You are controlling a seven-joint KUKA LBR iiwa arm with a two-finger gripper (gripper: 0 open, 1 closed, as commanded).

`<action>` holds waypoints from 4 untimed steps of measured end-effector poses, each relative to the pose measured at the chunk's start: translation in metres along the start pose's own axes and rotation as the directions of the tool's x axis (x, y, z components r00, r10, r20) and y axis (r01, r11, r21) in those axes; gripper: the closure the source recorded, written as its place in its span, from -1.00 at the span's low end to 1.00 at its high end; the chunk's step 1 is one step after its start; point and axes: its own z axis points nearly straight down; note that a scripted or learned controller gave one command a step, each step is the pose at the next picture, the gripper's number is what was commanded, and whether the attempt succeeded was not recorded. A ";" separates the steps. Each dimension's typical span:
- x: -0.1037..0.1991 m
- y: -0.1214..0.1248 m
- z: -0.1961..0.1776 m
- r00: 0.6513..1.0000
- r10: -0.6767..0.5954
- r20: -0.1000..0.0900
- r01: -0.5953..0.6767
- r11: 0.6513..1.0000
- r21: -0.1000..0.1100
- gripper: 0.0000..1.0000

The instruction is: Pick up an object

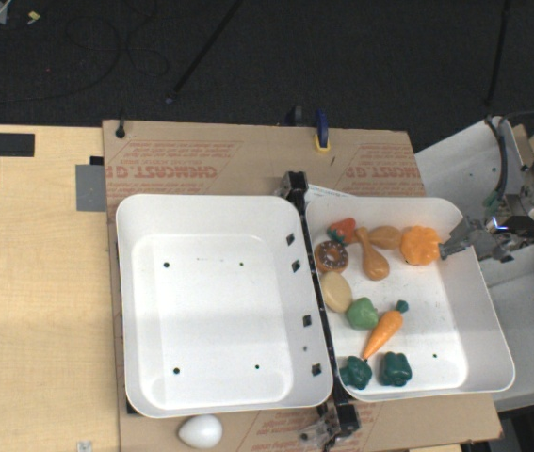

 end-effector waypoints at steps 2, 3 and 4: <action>0.080 0.084 0.168 1.000 0.004 0.011 -0.004 1.000 -0.014 -1.00; 0.089 0.090 0.172 1.000 0.009 0.017 -0.009 1.000 -0.013 -1.00; 0.094 0.092 0.172 1.000 0.009 0.021 -0.009 1.000 -0.012 -1.00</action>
